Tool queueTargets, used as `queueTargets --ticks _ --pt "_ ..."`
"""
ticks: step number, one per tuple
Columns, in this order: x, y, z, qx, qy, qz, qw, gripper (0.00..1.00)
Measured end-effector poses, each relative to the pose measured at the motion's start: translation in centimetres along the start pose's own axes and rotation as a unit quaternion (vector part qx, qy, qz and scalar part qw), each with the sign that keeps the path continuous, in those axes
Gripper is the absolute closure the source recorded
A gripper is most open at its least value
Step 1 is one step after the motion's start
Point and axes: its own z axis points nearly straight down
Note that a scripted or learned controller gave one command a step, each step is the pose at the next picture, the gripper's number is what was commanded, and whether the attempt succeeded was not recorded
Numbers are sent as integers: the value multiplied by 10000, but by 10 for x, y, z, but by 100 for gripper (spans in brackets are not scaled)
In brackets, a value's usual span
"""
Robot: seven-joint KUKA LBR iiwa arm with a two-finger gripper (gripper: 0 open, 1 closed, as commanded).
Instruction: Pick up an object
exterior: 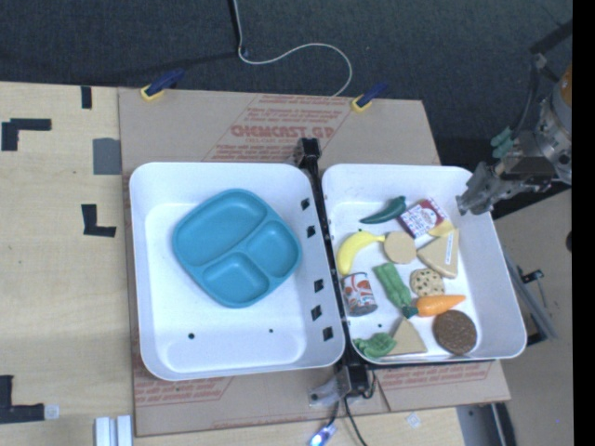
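Positioned over the upper right rim of the right bin [507, 277], the gripper [476, 199] is seen at the end of the grey arm reaching in from the right; whether it is spread or pressed together cannot be told from this angle, and nothing is seen between its tips. All of the toy food items are gathered in the right bin. Nearest the gripper, a red and white packet [419, 218] is laid, with a dark green pepper [383, 211] just to its left. Below these, a yellow banana [356, 247] is placed near the bin's left wall, beside a round tan biscuit [400, 247] and a pale wedge of cheese [443, 252]. A green cucumber [393, 285] is set at a slant in the middle, with a small can [359, 293] on its left and a chip cookie [427, 282] on its right. An orange carrot [440, 304] is laid just under the cookie, and a brown round patty [456, 331] is found near the lower right corner. A leafy green piece [376, 346] and a tan triangular slice [408, 335] are seen along the lower edge. In the left bin [149, 249], a blue divided plate [236, 246] is set. Both bins are borne by a cardboard sheet [270, 124] on the bench.
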Motion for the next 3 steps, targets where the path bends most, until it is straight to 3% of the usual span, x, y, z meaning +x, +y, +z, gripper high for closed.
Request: queueTargets --ticks 1,2,3 --pt "90 -8 -137 -27 17 -51 10000 100" --pt "158 -8 -127 64 11 -35 10000 100" --pt "226 -8 -127 65 11 -35 10000 100"
